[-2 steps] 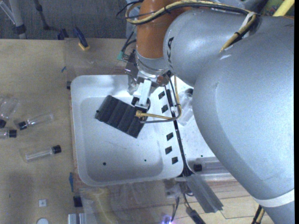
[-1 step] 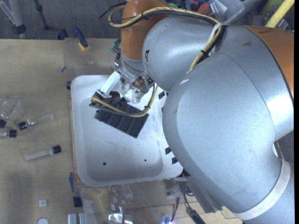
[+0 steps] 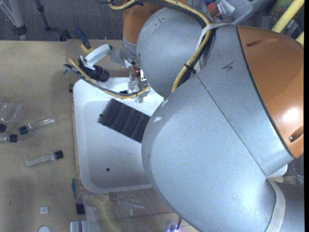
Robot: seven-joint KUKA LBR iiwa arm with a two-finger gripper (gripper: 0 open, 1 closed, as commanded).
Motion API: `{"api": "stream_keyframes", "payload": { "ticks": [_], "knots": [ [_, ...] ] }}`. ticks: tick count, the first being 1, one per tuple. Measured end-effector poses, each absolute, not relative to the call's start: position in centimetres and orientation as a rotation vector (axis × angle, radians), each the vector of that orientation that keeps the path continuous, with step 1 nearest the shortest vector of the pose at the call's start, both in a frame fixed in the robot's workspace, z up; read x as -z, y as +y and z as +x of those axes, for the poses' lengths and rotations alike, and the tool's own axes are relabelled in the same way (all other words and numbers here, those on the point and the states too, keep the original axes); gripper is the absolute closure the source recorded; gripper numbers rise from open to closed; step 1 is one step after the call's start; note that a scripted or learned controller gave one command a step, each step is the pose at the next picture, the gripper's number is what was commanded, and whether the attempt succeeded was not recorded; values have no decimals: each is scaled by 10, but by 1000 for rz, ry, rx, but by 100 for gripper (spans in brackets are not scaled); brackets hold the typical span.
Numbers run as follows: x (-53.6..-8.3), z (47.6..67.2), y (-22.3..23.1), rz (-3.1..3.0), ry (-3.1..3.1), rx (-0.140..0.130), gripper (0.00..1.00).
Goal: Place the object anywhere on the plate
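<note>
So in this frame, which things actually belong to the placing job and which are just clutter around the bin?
Job:
- gripper, above the bin's far end
- white bin
- dark ribbed object, lying in the bin

Lying about:
- clear vials with black caps on the bench, left of the bin
- small dark speck on the bin floor

My bulky grey arm with its orange band (image 3: 217, 129) fills the right and middle of the scene, hiding most of the shallow white plastic bin (image 3: 89, 144) below me. A flat black ribbed rectangular piece (image 3: 123, 120) lies tilted in that bin, partly under my body. Small clear plastic vials with black caps (image 3: 43, 157) lie scattered on the tan wooden tabletop (image 3: 34, 71), left of the bin.
</note>
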State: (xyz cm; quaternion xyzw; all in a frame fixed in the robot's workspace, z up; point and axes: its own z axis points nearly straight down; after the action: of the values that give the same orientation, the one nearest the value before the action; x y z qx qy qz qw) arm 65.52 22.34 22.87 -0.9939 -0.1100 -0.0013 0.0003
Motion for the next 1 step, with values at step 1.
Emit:
{"api": "stream_keyframes", "payload": {
  "ticks": [1],
  "knots": [
    [-94, 595, 222, -3089, -572, 1, 100]
  ]
}}
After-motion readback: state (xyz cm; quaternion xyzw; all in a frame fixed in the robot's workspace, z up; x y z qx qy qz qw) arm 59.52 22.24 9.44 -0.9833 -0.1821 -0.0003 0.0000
